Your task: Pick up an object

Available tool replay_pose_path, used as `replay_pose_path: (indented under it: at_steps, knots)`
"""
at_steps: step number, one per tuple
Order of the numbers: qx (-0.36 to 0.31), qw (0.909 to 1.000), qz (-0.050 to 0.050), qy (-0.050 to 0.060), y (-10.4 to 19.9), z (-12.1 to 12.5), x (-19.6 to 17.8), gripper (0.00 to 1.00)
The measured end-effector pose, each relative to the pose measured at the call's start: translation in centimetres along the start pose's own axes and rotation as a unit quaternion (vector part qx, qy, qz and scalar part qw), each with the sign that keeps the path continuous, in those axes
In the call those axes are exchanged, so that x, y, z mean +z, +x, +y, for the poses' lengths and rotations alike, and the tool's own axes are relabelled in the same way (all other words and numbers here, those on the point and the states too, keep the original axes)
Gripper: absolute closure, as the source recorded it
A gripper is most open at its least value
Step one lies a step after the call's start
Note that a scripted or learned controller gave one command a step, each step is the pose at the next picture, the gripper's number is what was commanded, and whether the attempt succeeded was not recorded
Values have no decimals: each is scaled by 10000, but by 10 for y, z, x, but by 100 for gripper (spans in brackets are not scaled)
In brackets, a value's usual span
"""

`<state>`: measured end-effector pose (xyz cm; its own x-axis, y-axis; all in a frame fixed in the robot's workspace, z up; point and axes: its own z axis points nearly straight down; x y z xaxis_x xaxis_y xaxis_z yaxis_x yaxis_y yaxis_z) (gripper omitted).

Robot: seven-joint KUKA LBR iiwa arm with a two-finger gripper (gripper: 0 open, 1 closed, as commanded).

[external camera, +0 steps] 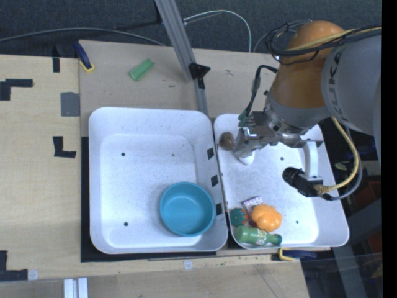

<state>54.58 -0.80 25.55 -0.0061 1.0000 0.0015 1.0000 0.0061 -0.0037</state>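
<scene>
Camera view, gripper (pixel 246 154) low in the right bin (pixel 322 225) beside a small brown object (pixel 227 141), finger state cannot be told, orange ball (pixel 267 216) at near edge, blue bowl (pixel 187 208) in left bin (pixel 105 166).

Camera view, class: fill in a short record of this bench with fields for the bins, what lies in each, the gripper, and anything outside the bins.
left bin: holds a blue bowl near its front right corner
right bin: orange fruit, green toy and small wrapper at front left; brown object at back left
gripper: low over the right bin's back left, beside the brown object
bench outside bins: green block
</scene>
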Motion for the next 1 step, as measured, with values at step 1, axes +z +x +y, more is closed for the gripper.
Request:
replay_pose_path:
  at_steps: [1]
  knots:
    - [-2, 10000, -3, 3, 51, -6, 19, 100]
